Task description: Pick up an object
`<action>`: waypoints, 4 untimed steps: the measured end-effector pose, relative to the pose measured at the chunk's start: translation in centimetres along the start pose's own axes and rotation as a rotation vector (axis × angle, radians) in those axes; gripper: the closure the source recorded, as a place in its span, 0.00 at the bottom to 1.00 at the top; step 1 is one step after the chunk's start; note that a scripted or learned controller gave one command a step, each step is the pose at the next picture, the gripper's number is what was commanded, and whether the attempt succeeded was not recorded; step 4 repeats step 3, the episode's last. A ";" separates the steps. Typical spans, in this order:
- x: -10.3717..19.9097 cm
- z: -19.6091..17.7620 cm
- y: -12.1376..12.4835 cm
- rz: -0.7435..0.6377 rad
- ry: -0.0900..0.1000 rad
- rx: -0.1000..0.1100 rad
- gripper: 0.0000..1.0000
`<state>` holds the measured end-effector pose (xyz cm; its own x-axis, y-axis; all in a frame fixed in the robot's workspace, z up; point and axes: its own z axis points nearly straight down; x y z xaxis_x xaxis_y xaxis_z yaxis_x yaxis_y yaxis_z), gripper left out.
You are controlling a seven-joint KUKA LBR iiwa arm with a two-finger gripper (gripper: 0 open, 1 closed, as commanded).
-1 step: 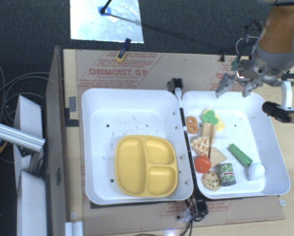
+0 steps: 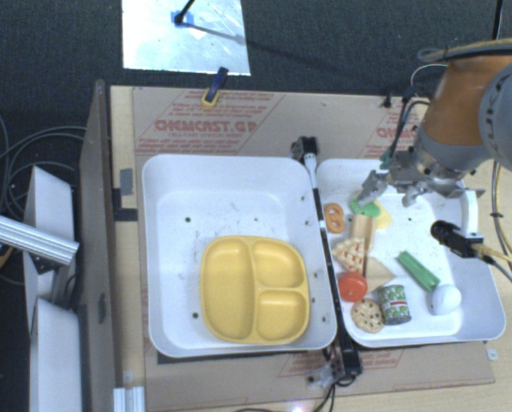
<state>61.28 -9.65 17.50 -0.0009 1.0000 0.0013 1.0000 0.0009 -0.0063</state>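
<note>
The gripper hangs over the right bin at twelve o'clock; its fingers look spread, the green piece beneath half hidden.

Glossy yellow tray, seemingly plastic

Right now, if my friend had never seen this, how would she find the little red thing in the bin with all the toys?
Start at the right bin, the one crowded with toy food, and look along its left wall toward the near end. The red tomato sits there, just below the waffle wedge and above the chocolate-chip cookie. It is the only round, plain red thing in the pile.
</note>
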 end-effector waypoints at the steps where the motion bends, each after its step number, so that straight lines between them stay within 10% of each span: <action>1: 0.3 9.1 -0.8 0.001 -0.002 -0.011 0.00; 2: 0.3 7.9 -0.7 -0.001 -0.003 -0.013 1.00; 3: 6.4 -1.5 -4.1 -0.009 0.001 -0.015 1.00; 4: 6.4 -1.5 -4.1 -0.009 0.001 -0.015 1.00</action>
